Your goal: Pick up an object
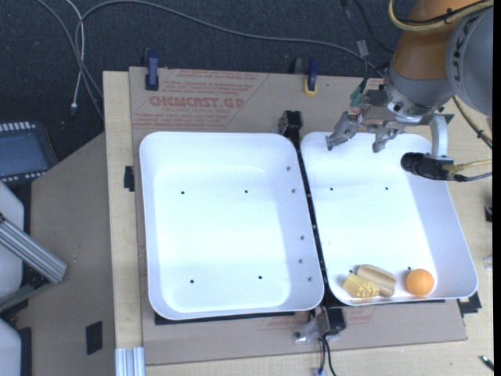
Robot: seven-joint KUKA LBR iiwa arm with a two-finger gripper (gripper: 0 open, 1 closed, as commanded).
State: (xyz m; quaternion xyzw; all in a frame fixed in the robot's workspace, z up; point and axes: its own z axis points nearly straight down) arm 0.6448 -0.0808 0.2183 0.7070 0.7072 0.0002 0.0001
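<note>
Three objects: one orange ball (420, 281) and two yellowish pieces (368, 281) beside it; we see the gripper (361, 137) spread open, empty.

My bench top is a brown board (196, 100) printed with faded red lettering, held along its far edge by two blue clamps (151, 69), one left and one further right. It rests on a dark carpeted floor (235, 6). Grey cables (78, 30) loop across that floor at the upper left. An aluminium bar (31, 253) lies slanted at the left edge.
</note>
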